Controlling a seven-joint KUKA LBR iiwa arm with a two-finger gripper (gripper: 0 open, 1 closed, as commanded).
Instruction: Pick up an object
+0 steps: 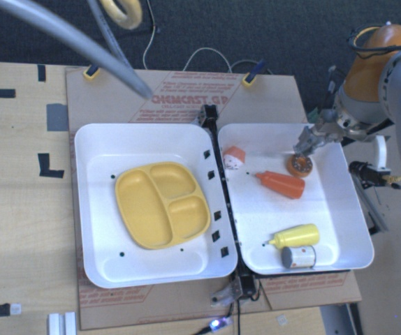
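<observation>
My gripper (pixel 307 147) reaches in from the right over the far right part of the right bin (pixel 347 194). It hangs just above a small round brown object (pixel 300 164) that lies on the bin floor. An orange carrot-shaped toy (pixel 281 183) lies just in front of that, pointing left. A small red and white item (pixel 233 157) sits by the divider. A yellow bottle (pixel 295 236) and a grey can (pixel 298 257) lie near the front edge. Nothing shows between my fingers.
The left bin (pixel 96 187) holds a yellow three-compartment plate (pixel 162 204). A black divider (pixel 218 187) runs between the bins. A grey pole (pixel 54 26) crosses the upper left above the bench.
</observation>
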